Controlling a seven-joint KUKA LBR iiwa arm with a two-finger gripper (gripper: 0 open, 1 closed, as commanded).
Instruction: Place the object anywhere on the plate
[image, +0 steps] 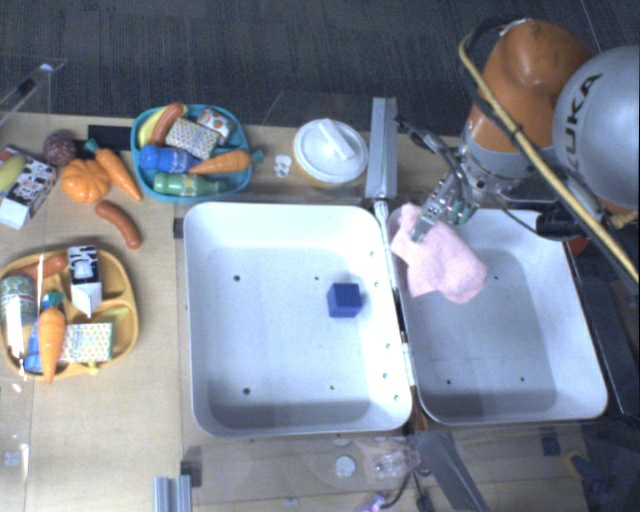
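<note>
— Nearest the camera?
— Near rims of two shallow white bins, side by side on the counter: left bin, right bin.

— Inside the left bin?
— A small blue cube, alone near the middle.

— And the task's thing?
— Most likely the pink cloth, bunched at the far left corner of the right bin. Upper corner lifted, one edge against the wall between the bins.

— End effector?
— Just above the cloth, at the tip of the grey and orange arm reaching in from the right. Clenched on the cloth's upper corner, by the look of it, with the fingertips small and partly wrapped in fabric.

— Step in hand?
— Judged as the carry: cloth gripped, not yet on any plate.

— Which plate?
— Hard to say. Left of the bins, a yellow plate crowded with toy food. Further back, a blue dish, also full, and a white lidded bowl. Yellow plate the likelier target.

— Next move?
— Probably a lift clear of the bin wall, a long pass leftward over the left bin, then lowering and letting go. Risk of limp fabric dragging on a rim or slipping free.
</note>
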